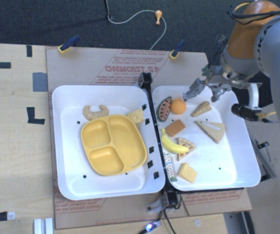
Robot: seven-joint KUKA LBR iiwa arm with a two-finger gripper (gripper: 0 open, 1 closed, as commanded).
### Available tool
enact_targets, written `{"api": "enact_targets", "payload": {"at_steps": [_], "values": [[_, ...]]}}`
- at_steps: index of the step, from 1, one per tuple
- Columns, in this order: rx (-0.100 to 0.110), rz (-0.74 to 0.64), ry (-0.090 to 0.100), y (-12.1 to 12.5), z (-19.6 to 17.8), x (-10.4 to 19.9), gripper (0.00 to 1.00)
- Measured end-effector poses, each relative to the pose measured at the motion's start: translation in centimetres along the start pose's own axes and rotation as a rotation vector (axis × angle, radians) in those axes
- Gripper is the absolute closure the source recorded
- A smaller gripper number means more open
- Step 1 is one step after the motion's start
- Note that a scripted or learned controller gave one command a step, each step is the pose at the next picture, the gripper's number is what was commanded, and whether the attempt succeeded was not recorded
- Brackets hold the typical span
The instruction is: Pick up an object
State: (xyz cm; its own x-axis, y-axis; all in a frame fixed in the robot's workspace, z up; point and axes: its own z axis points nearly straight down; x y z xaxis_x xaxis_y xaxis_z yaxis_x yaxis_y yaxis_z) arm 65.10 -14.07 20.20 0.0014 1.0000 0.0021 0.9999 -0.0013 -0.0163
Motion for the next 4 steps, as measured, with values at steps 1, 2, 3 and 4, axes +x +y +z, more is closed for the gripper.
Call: {"api": "enact_targets", "payload": {"at_steps": [1,2,3,4], "values": [[-0.014,-0.003,-0.002,0.3,-1.0,0.0,0.0],[-0.01,-0.004,-0.003,0.2,5.5,0.3,0.0],[-0.023,-0.006,-0.007,0.8,11.4,0.6,0.0],[-0.026,-0.004,-0.004,1.2,11.2,0.7,0.0]]}}
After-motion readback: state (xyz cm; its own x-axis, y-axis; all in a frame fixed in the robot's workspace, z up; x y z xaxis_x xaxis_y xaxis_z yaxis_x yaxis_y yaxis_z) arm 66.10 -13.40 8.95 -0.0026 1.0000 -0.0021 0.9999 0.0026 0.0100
